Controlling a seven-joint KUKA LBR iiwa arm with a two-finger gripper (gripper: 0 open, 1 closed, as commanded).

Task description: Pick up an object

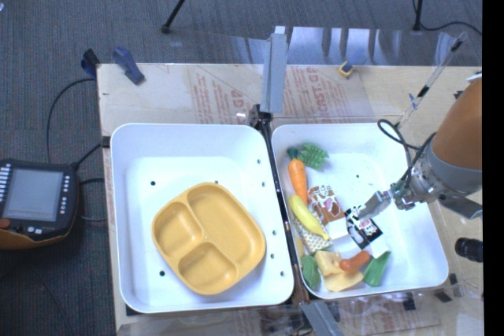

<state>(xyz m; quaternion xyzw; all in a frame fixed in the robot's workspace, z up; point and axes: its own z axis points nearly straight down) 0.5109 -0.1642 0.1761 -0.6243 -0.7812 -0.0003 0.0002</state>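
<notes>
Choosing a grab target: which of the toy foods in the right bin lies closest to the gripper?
The black-and-white packet, right beneath the gripper. The carrot and banana lie farther left.

Glossy plastic tray [206, 236]; smooth white bins [126, 169]

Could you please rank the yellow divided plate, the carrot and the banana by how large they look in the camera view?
1. Yellow divided plate, by far the largest, in the left bin.
2. and 3. Carrot and banana, in the right bin: they look about alike in length, so I would not rank them.
</notes>
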